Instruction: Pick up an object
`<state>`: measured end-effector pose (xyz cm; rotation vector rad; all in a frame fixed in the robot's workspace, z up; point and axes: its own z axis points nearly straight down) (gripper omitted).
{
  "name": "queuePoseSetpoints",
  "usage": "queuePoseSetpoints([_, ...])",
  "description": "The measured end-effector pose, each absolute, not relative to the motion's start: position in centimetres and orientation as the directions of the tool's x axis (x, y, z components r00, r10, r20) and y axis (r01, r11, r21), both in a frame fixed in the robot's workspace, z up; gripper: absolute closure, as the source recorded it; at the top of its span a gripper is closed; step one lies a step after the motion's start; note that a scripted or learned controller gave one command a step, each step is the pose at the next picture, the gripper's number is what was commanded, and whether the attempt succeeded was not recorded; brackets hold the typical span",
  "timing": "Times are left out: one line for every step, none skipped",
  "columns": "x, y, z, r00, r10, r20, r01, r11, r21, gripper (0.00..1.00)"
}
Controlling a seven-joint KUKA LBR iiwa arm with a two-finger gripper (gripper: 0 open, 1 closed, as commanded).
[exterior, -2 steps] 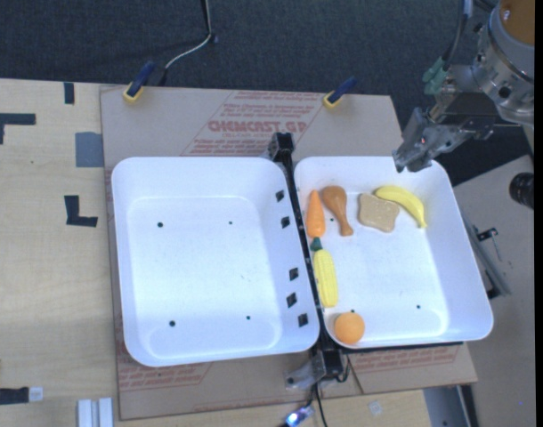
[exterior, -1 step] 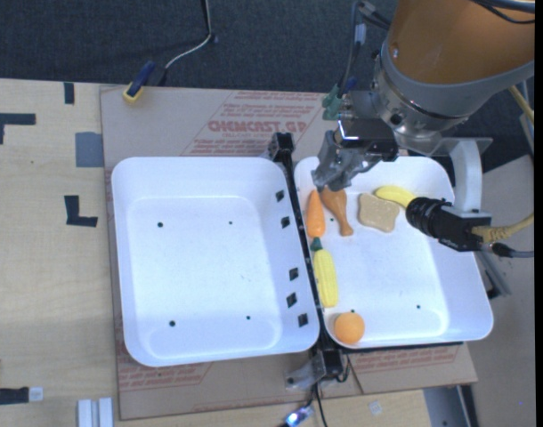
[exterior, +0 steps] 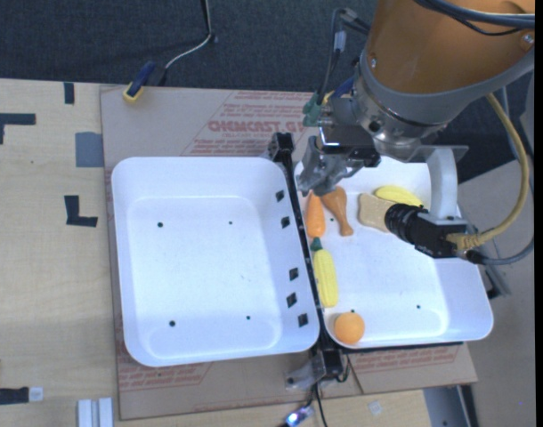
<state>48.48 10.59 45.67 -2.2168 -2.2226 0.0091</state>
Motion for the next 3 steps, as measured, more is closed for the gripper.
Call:
queuePoseSetpoints([48.5, 11.8, 53.8, -0.003, 1.0, 0.001, 1.0, 0.003, 0.005, 1.0])
queuePoseSetpoints([48.4, 21.8, 53.2, -0.011, 1.0, 0.0, 1.0, 0.011, -0.005, 1.0])
queuePoseSetpoints([50.7, 23.5, 53.2, -0.002, 1.0, -0.003, 1.0, 0.002, -0.004, 1.0])
